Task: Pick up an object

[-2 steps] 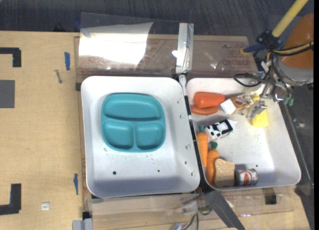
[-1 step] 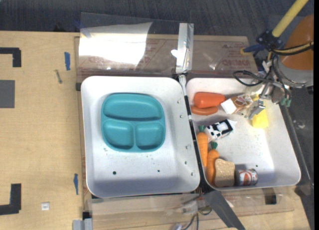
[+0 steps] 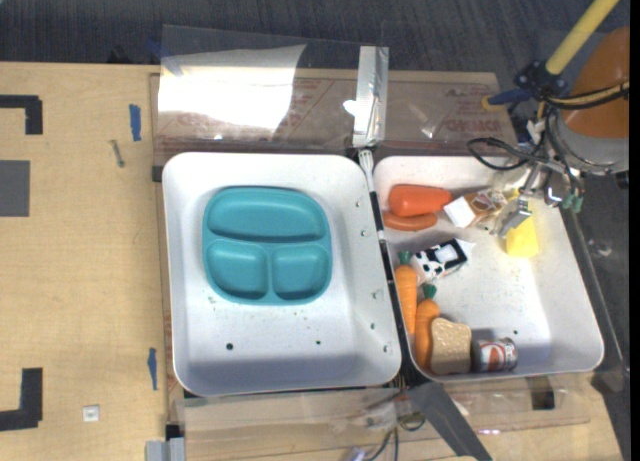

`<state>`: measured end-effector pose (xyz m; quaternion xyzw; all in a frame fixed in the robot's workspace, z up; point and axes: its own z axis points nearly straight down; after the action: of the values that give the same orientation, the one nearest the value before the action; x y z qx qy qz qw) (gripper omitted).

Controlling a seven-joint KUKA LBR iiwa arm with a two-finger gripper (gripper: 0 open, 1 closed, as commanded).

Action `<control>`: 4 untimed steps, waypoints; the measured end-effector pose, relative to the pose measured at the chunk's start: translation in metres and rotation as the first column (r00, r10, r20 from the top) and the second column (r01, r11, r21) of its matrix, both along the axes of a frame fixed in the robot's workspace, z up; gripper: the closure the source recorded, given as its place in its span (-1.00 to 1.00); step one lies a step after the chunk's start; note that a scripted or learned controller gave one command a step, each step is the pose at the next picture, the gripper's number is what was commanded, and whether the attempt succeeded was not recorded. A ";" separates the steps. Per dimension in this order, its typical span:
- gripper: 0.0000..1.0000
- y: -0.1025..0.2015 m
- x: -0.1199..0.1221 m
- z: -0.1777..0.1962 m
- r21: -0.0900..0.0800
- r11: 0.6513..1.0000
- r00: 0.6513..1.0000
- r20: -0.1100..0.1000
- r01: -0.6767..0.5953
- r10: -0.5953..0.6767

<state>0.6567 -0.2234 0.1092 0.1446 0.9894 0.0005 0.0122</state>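
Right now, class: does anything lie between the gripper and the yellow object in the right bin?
Nothing visible does. The gripper hangs directly above the yellow object, with the orange piece well off to the view's left.

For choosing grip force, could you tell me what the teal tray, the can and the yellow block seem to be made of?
Teal tray: probably molded plastic, smooth semi-matte; uniform colour, rounded compartments.
Can: likely metal with a printed label; bright glints at its end, though it may be a plastic toy.
Yellow block: possibly foam or soft plastic, matte; flat colour without highlights, too small to be sure.
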 end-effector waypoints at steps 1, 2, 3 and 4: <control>-1.00 -0.001 0.002 0.000 -0.003 1.000 1.000 -0.003 -0.020 0.020; -1.00 -0.001 -0.001 0.000 -0.002 1.000 1.000 0.002 0.008 -0.008; -1.00 -0.001 -0.007 0.000 -0.004 0.999 0.999 0.016 0.048 -0.048; -1.00 0.000 -0.022 -0.021 0.002 0.995 0.995 -0.017 0.098 -0.098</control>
<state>0.6346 -0.2233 0.0877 0.1931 0.9812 -0.0001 0.0038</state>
